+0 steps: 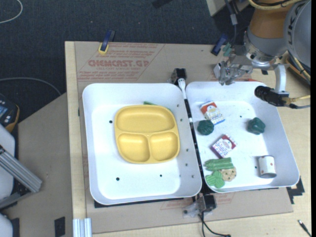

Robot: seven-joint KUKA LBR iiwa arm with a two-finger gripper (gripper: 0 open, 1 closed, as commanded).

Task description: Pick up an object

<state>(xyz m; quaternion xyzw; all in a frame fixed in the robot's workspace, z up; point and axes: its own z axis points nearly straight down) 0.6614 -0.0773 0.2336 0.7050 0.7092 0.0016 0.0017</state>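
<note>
Two white bins (94, 147); one yellow tray (146, 133); seven small items (223, 145), possibly more.

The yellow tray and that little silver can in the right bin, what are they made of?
The yellow tray looks like moulded plastic: one even colour, a soft sheen, rounded compartments. The silver can looks like metal, with a grey, shiny, reflective side, though it is too small to be sure.

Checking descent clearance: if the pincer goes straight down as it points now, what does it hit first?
Probably the right bin's far rim: the pincer hangs over that edge. The small carton lies nearer the camera, off that line. Depth is unclear here.
</note>
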